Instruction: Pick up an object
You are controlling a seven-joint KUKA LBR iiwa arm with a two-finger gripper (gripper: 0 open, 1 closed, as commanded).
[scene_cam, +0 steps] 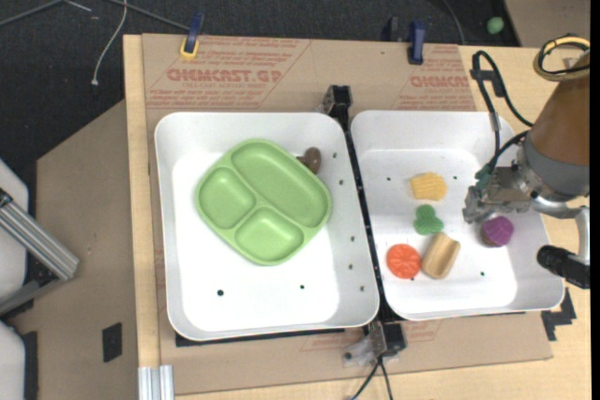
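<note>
Two shallow white bins are seen side by side on the desk (141, 201): the left bin (187, 295) and the right bin (394, 140). One green divided plate (263, 200) with three compartments lies in the left bin, and one small brown object (311, 160) is tucked against the plate's far right edge, partly hidden by it; what it is cannot be made out. Five small objects are counted in the right bin. Taking the green clover-shaped piece (428, 220) as landmark, one yellow corn-like piece (428, 186) lies just beyond it, one orange round fruit (404, 261) lies nearer the camera and slightly left, one tan cylinder (440, 256) lies just nearer and to the right, touching the orange fruit, and one purple object (497, 230) lies well to the right. The pincer (486, 206) is placed right of the clover piece, just beside the purple object at its upper left; its tips are blurred, so whether it is wide, narrow or touching the purple object cannot be told. The arm is cut off at the right edge.
</note>
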